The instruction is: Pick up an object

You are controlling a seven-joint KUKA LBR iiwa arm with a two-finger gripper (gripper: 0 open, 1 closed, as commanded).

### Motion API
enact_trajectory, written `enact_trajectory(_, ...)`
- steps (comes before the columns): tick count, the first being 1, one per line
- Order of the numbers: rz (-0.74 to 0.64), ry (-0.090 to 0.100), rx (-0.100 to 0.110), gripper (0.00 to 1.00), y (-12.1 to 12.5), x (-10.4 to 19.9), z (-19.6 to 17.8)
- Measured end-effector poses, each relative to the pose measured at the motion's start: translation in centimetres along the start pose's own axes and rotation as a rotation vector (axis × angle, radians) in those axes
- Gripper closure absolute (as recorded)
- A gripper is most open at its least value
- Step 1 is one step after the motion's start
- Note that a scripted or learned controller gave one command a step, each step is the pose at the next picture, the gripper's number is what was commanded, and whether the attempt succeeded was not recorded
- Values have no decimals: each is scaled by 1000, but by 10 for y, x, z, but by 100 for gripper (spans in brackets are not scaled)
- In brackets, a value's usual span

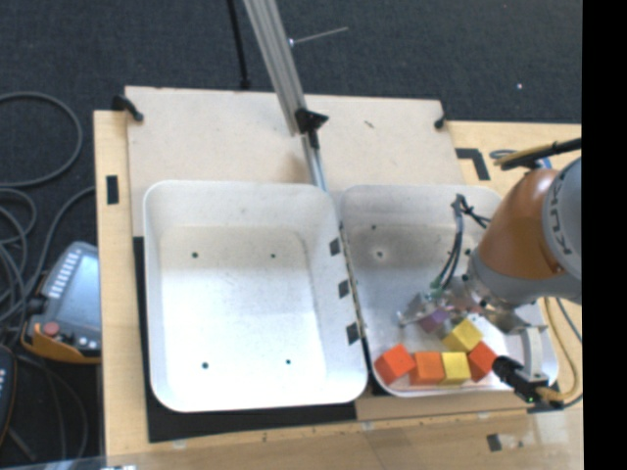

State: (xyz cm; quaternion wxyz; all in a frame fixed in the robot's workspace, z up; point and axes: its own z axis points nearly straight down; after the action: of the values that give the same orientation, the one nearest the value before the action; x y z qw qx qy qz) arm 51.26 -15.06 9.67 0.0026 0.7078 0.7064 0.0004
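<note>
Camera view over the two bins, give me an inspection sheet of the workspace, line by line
Surface: wooden bench bearing two white bins, left bin and right bin.
Job's things: blocks clustered at the right bin's near corner: orange block, second orange block, yellow block, red block, tilted yellow block, purple piece.
Clutter: nothing seen.
Grippers: gripper low over the blocks in the right bin; grip cannot be told.
Cables: black loops on the floor at left; wires along the arm's wrist.
Surroundings: metal camera post, handheld pendant at left, dark carpet.
</note>
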Motion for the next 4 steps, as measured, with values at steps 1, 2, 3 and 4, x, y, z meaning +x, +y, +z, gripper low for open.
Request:
enact_trajectory(1,-5,3,1,0,-16,21,-31)
enact_trajectory(2,1,3,4,0,-17,20,-29)
enact_trajectory(3,-5,0,-2,0,27,21,-1)
enact_trajectory(4,-1,1,0,0,-6,12,-1)
